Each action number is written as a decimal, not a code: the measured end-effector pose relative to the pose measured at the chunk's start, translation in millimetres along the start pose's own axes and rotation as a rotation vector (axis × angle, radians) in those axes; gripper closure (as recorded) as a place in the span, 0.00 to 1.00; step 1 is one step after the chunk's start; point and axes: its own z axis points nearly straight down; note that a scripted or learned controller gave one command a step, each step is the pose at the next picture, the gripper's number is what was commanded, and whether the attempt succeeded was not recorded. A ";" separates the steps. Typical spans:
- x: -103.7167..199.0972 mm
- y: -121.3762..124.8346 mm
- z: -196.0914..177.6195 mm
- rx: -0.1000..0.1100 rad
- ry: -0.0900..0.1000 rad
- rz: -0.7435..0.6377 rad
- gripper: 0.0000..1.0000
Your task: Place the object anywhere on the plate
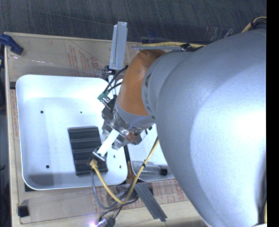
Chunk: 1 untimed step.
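1. The object (84, 149) is a flat black slab with long ridges down its top; it is shaped like a rectangle and sits a bit crooked.
2. It lies on the floor of the white bin (35, 126) on the left of the view, close to the bin's right wall and toward the near side; a dark shadow sits at its near end.
3. The gripper (116, 132) hangs just beside the slab's right edge, below the orange band (132, 86); I cannot tell if it is spread wide or pressed together.
4. The big grey arm (210, 126) covers the right side; a small white piece of the other bin (154, 161) peeks out under it.
5. The bin floor is bright and shiny; a few small dark dots (42, 111) mark it.
6. The bins rest on a tan board (58, 51) with faded red print; a blue clamp (10, 42) grips its far left corner; a grey metal post (119, 44) stands behind the bin; dark grey carpet (58, 8) lies beyond.
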 end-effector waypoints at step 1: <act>71.4 -101.0 26.9 -0.002 0.000 -0.039 1.00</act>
